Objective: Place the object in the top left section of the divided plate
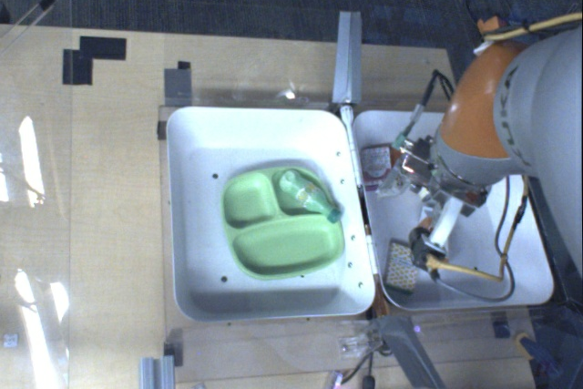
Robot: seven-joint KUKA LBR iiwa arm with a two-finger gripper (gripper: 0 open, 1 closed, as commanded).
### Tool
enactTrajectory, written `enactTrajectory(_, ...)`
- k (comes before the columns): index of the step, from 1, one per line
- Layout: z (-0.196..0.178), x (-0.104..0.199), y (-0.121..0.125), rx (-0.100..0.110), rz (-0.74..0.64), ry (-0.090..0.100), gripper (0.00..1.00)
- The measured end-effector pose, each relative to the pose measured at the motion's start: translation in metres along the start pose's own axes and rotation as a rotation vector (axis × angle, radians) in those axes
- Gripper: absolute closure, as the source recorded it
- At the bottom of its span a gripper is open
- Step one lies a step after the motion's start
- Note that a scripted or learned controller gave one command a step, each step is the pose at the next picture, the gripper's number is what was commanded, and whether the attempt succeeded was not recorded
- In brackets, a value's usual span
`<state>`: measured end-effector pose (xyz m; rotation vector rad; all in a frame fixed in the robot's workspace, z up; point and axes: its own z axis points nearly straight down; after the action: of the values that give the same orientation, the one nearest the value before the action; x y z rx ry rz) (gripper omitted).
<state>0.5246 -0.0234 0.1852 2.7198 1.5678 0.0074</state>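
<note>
Green translucent bottle [308,194] lying in upper-right section of green three-section plate [282,249], wrong compartment. Gripper [404,167] mid-right of frame, grip state unreadable. Risk: rounded bottle rolling if nudged.

Over the right bin [539,285], the arm [547,96] was a broad, smooth grey shell. Its orange band [475,105] bulged, glossy and dome-like, above the bin's far edge. A grey collar followed, then the gripper [399,168], a silvery metal cluster over the bin's left side. Thin black cables [504,237] looped alongside.
</note>
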Motion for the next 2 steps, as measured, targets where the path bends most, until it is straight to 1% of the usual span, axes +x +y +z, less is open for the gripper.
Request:
enactTrajectory(1, 0.070, -0.056, 0.017, -0.028, 0.150, 0.011, 0.00)
enactTrajectory(2, 0.057, -0.056, 0.019, -0.033, 0.149, 0.011, 1.00)
